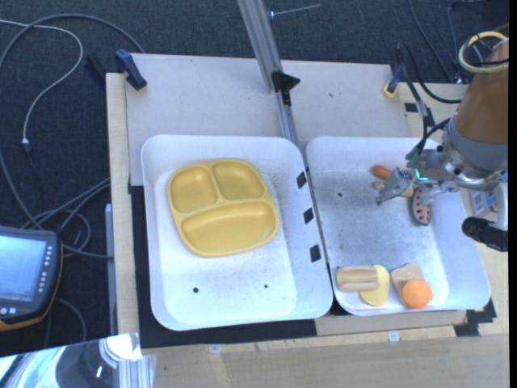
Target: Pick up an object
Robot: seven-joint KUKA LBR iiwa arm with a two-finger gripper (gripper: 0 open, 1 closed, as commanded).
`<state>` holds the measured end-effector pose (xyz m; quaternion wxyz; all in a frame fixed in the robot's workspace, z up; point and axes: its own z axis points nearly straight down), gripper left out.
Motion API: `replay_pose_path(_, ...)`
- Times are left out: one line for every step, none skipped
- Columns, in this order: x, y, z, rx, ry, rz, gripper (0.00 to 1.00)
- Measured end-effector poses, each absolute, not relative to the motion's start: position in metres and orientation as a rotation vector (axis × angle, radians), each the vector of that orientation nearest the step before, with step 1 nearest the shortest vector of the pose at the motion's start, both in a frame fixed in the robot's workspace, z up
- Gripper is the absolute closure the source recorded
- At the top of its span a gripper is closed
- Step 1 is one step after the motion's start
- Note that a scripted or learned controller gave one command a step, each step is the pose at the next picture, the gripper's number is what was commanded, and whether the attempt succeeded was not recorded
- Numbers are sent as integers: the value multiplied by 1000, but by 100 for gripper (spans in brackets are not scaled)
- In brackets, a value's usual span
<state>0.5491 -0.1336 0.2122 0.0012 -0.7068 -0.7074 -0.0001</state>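
Gripper (397, 186) hangs low over the right bin (355, 233), toward that bin's 1 o'clock corner, at the end of the grey arm (483, 128) coming in from 3 o'clock. Whether its fingers are apart or together cannot be told (they are small and blurred against the bin floor), and nothing shows between them.

Just at its 11 o'clock lies a small orange piece (381, 170), close beside the fingertips, though contact cannot be made out. At the gripper's 4 o'clock a dark oval piece with pinkish spots (421, 208) lies on the bin floor.

Well apart, along the bin's 6 o'clock edge, four things sit in a row: a tan bun-like piece (357, 278), a pale yellow wedge (375, 293) touching it, a tan block (405, 276), and an orange ball (417, 294) against that block.

Left bin (161, 217) lies beside the right one, at its 9 o'clock, and holds a yellow plate (222, 206) with three compartments, lying flat in the bin's upper half.
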Motion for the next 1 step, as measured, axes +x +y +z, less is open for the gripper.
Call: replay_pose_path(549,-135,170,-2217,-2217,4,0)
